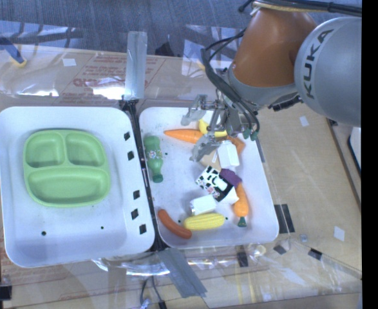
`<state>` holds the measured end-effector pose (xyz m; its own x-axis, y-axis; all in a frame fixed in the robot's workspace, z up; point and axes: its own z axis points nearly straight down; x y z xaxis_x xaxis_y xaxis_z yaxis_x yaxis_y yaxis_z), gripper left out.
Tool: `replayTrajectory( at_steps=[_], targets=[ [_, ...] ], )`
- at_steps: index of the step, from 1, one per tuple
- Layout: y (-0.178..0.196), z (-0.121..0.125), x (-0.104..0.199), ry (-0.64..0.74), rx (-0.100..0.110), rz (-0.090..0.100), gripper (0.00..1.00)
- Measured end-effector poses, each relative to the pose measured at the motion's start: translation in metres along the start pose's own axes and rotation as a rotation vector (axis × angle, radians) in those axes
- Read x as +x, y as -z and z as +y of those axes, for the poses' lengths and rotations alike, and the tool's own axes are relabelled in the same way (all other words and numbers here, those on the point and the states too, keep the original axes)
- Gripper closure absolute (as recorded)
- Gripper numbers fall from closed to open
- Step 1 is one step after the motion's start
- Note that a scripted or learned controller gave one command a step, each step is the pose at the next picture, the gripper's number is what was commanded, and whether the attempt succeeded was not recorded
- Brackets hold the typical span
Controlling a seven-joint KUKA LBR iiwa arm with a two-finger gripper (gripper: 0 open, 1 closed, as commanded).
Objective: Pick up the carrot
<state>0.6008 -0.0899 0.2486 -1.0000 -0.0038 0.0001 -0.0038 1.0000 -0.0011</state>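
Glossy plastic carrot point(183, 134); smooth white bins point(8, 192); claw point(209, 134) probably metal.

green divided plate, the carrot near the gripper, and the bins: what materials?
Green divided plate: likely moulded plastic, matte, uniform colour with soft rounded ridges. Carrot: probably toy plastic, smooth, flat orange with slight sheen. Bins, left bin and right bin: look like thin white plastic, semi-gloss, rounded rims.

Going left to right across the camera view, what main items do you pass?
Green divided plate → green bottle → sausage → corn cob → carrot at the right bin's right side.
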Motion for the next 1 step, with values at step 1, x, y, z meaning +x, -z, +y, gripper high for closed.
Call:
replayTrajectory(
  at_steps=[1],
  targets=[
    [-0.0643, -0.0527, -0.0165, -0.181, -0.001, 0.005, 0.00]
  ],
)
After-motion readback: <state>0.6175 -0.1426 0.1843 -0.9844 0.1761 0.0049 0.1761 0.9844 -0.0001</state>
